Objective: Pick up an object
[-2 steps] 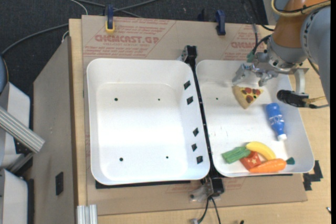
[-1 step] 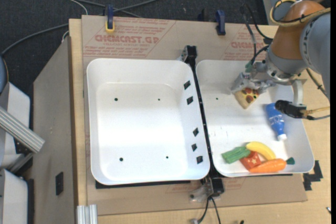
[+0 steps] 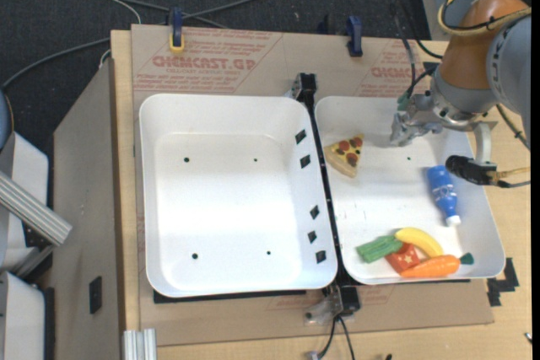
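Observation:
My gripper [image 3: 403, 133] hangs low over the back of the right bin [image 3: 371, 110], with nothing visible in it. A toy pizza slice [image 3: 346, 154] lies to its left, near the divider between the bins. A blue bottle [image 3: 442, 193] lies to the gripper's front right, by the bin's right wall. At the front of the bin a yellow banana [image 3: 419, 240], a green vegetable [image 3: 378, 248], a red piece [image 3: 405, 259] and an orange carrot [image 3: 432, 267] are bunched together.
The left bin [image 3: 228, 122] sits beside the right one, with a row of black clips [image 3: 309, 185] along the shared edge. Two blue clamps [image 3: 176, 28] hold the cardboard base at the back. A black cable [image 3: 477, 170] hangs from the wrist over the right rim.

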`<action>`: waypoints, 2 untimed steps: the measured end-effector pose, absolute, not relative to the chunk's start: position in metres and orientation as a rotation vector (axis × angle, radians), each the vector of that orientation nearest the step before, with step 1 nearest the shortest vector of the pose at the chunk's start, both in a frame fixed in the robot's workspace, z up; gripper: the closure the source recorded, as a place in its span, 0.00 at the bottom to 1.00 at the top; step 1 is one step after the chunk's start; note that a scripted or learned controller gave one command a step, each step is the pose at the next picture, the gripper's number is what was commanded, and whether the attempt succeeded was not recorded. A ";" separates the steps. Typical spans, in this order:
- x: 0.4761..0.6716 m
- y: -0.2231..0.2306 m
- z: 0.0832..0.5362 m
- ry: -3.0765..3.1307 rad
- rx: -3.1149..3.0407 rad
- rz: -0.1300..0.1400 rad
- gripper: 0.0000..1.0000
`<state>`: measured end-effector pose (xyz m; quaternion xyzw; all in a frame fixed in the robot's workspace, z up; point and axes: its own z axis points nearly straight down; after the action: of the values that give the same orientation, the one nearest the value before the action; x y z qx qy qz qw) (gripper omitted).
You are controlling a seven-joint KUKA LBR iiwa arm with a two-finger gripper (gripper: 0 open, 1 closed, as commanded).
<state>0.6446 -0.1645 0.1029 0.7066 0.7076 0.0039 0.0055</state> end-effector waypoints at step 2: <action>0.622 -0.099 0.241 2.223 2.207 0.014 0.00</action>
<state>0.6221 -0.0992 0.2411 0.7046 0.7096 0.0046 0.0043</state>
